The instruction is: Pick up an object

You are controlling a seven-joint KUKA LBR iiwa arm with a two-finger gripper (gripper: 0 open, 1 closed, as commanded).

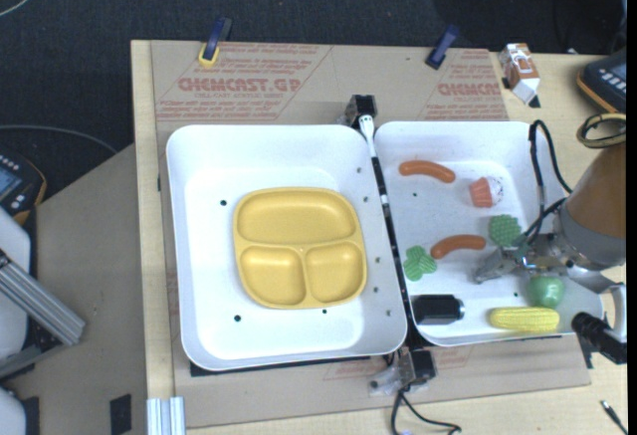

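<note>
My gripper (pixel 503 264) sits low in the right bin (pixel 393 139), toward the lower right of the frame, with my grey arm and its orange band coming in from the right edge. Its metal tips point left, just beside the lower sausage (pixel 458 245) and just below the green leafy piece (pixel 505 229); I cannot tell how it is set, and nothing shows in its grasp.

The right bin holds 8 loose things. A second sausage (pixel 427 169) lies near its top, with a small orange-pink piece (pixel 483 191) just to the right of it. A second green leafy piece (pixel 419 264) lies at the bin's left side, left of the lower sausage. A round green fruit (pixel 545 291) rests close under my wrist, a yellow corn cob (pixel 524 320) lies along the bottom edge, and a black block (pixel 438 309) sits to the left of the cob.

The left bin (pixel 189 254) fills the middle of the frame and carries a yellow plate (pixel 299 246) with 3 compartments, well apart from my gripper
</note>
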